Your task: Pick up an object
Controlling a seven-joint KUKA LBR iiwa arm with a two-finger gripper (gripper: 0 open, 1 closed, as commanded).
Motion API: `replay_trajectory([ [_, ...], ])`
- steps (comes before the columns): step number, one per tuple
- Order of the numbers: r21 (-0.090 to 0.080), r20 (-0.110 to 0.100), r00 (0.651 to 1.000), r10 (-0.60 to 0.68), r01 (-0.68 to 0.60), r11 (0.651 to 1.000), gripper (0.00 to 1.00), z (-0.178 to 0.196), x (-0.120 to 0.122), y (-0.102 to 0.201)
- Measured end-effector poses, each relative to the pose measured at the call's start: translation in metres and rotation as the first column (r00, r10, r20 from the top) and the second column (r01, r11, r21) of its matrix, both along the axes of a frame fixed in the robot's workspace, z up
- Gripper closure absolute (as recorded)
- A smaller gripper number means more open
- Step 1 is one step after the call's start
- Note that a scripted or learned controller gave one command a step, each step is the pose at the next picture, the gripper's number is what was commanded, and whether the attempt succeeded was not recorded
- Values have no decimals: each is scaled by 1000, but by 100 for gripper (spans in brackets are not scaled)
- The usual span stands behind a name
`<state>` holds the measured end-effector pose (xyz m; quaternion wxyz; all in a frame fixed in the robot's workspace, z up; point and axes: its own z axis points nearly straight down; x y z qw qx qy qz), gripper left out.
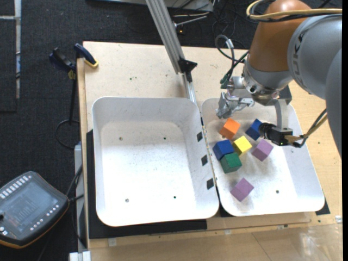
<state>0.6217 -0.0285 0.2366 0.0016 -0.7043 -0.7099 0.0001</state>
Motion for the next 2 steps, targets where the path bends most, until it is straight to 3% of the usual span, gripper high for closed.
replay_trajectory([
  [1, 0, 1, 1000, 1, -1, 1000, 100, -10, 2, 57],
  [2, -1, 2, 1000, 0, 0, 1000, 100, -1, -12, 103],
])
